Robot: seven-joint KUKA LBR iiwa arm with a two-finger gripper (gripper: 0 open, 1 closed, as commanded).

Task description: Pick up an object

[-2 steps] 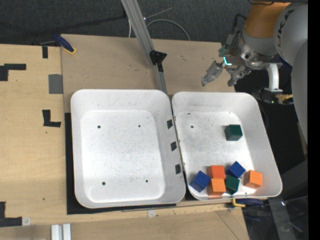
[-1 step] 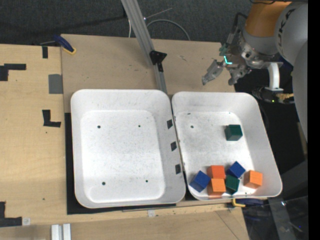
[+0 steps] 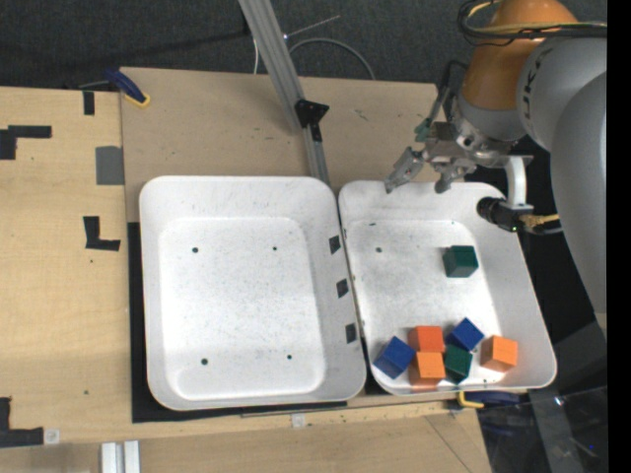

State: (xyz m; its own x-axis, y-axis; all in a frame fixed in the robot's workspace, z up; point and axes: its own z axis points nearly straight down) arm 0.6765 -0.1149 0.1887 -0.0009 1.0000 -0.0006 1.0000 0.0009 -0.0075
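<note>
Claw: the gripper (image 3: 418, 176) hangs over the far rim of the right bin (image 3: 523, 274), fingers spread wide, nothing between them
Arm: grey, with the orange band (image 3: 513, 52) up top, coming in from the right
Lone cube: a dark green cube (image 3: 459, 260) sits by itself mid-bin, well apart from the claw
Cluster: along the near wall, a blue cube (image 3: 394, 356), an orange cube (image 3: 427, 337) with another orange cube (image 3: 429, 367) just in front, a second blue cube (image 3: 466, 334), a second dark green cube (image 3: 456, 363) and a third orange cube (image 3: 499, 352), all packed close
Left bin: the left bin (image 3: 158, 264), white and speckled, right beside its twin
Surface: a tan wooden bench (image 3: 59, 264) with black tape marks and a grey patch
Room: dark carpet beyond, a slanted metal pole (image 3: 276, 47) and a thin cable loop
</note>
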